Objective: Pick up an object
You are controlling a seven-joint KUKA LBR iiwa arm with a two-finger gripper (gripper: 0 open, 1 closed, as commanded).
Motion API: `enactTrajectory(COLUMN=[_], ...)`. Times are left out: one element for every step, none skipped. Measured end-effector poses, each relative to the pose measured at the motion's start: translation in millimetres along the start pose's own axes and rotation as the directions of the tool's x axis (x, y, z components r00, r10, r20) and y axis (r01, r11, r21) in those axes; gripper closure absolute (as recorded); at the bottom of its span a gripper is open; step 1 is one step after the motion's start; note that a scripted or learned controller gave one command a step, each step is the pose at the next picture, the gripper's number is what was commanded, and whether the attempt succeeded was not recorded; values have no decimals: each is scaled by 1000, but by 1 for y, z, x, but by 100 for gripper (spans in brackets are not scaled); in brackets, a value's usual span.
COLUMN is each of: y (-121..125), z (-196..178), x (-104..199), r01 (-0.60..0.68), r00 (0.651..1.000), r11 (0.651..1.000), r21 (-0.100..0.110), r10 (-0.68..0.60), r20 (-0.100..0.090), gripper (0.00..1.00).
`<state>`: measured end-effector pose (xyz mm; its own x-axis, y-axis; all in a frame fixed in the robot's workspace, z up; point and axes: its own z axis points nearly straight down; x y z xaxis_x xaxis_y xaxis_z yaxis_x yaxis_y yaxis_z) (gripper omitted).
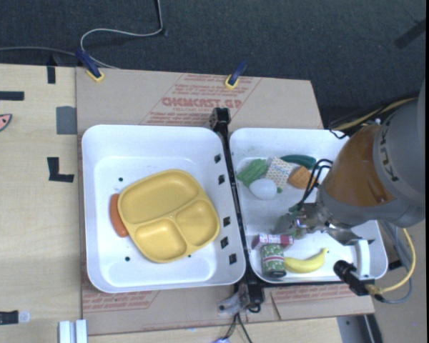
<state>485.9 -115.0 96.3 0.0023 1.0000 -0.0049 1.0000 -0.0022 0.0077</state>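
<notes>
arm (pixel 365 177) hides tool (pixel 294 224); fingers unclear

Tray (pixel 169 214) in left bin (pixel 100 191) — banana (pixel 305 262), perhaps a can (pixel 274 261), in right bin (pixel 368 252)

- Arm (pixel 407 159): thick, rounded grey casing with dark lettering (too blurred to read).
- Band (pixel 354 170): wide, orange-brown, encircling the arm above the wrist.
- Gripper (pixel 294 224): small metallic grey parts.
- Cables (pixel 357 122): thin, dark and yellow, looping beside the arm.
</notes>
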Motion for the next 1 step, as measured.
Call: enactTrajectory(y=[66], z=[-87], x=[45], r01=[4], r00=[1000], r11=[1000], r21=[8], r10=[-4], r20=[-5], gripper=[100])
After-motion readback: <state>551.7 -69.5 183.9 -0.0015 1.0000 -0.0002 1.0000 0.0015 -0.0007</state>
